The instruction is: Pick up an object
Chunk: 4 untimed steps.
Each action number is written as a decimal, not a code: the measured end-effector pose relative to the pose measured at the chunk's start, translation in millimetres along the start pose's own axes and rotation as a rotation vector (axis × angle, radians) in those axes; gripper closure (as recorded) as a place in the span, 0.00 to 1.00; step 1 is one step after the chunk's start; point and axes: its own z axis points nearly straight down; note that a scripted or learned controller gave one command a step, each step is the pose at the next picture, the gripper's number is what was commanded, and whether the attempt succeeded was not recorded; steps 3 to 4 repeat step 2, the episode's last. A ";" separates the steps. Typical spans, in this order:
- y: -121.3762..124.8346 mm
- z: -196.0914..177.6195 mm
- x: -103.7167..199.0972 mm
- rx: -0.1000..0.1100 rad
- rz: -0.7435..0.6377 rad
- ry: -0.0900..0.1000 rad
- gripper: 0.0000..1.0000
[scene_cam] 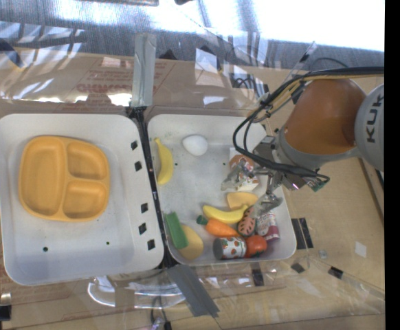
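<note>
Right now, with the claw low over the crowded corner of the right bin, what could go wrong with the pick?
1. The toys lie packed together: the carrot, the yellow wedge and the small bottle touch or nearly touch, so the claw may catch two things or push them aside.
2. The pile sits close to the right bin wall, so a thing might be jammed against it.
</note>
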 end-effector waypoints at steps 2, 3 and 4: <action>54.8 43.4 -8.5 0.010 -0.144 -0.005 0.00; 54.8 43.4 -8.5 0.010 -0.144 -0.005 0.00; 54.8 43.4 -8.5 0.010 -0.144 -0.005 0.00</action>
